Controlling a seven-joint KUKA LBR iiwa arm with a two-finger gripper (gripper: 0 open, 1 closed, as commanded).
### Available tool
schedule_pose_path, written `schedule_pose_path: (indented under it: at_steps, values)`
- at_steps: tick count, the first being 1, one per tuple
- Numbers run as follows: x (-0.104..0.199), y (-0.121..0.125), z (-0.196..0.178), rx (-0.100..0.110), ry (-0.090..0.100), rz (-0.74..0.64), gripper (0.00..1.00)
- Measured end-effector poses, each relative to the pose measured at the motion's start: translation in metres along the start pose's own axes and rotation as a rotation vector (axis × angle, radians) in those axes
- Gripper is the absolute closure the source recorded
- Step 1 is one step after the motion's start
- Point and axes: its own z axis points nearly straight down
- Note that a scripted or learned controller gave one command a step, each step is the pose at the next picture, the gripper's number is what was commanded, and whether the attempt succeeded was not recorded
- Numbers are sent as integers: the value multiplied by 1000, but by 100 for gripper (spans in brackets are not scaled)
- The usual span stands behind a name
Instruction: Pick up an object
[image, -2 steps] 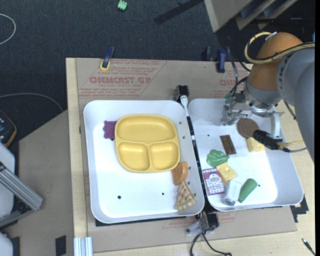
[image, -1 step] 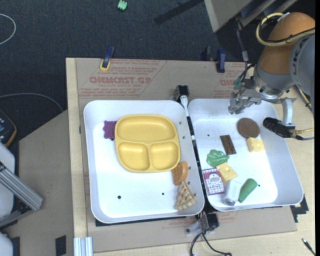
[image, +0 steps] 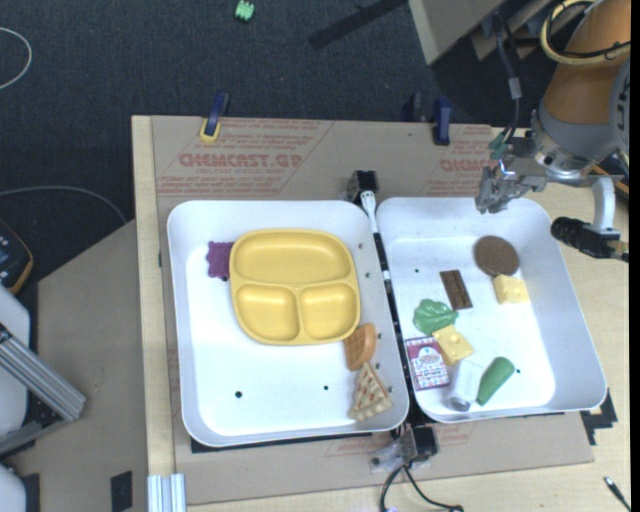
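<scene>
Far left of the fingers (image: 493, 203), a yellow divided plate (image: 295, 284) fills the left bin (image: 190, 330). Red "CHEMCAST GP" lettering (image: 240, 160) marks the surface. Just below-right lies a brown disc (image: 496, 255), perhaps the likeliest target. Whether the fingers are apart is hard to tell; nothing sits between them.

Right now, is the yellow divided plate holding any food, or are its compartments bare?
Bare. All three compartments of the yellow plate show plain yellow. The purple piece lies beside its left rim, and the waffle lies below it in the left bin.
</scene>
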Motion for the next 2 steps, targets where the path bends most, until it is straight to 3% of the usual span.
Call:
schedule_pose_path:
  at_steps: [1, 2]
  values:
    - [0, 1, -15, 3, 1, -1, 100]
    - [28, -32, -10, 12, 4, -2, 100]
